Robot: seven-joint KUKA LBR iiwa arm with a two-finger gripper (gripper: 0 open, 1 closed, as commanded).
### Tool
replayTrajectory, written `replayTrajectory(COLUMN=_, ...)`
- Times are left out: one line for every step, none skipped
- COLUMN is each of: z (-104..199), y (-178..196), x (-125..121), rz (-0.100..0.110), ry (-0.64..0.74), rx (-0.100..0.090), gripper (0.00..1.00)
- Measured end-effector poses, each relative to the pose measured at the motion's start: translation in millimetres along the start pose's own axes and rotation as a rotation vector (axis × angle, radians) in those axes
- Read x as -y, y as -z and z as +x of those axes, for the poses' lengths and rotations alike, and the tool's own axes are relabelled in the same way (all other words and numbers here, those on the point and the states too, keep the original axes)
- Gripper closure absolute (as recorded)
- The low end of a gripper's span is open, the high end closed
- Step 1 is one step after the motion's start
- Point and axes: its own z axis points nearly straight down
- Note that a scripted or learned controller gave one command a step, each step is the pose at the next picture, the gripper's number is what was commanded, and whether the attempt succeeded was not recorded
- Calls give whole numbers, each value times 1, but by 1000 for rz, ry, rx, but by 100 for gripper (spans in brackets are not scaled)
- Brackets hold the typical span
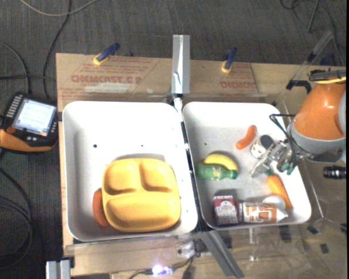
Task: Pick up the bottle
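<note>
A small green bottle (217, 171) lies on its side in the right bin (221, 118), near the bin's left wall, with a yellow banana-like piece (221, 160) touching its far side. My gripper (266, 163) hangs over the right half of that bin, about a hand's width to the right of the bottle and apart from it. Nothing shows in its grasp. The orange band and grey arm (320, 121) come in from the right above it.
An orange sausage (246, 137) lies behind the gripper and a carrot (278, 189) just in front of it. A dark red box (225, 209) and an orange-and-white container (262, 212) lie along the front wall. The left bin holds a yellow divided tray (141, 193).
</note>
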Motion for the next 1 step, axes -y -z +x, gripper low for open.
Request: replayTrajectory(z=-2, y=131, x=-30, rz=12, ry=-230, rx=-14, gripper=100)
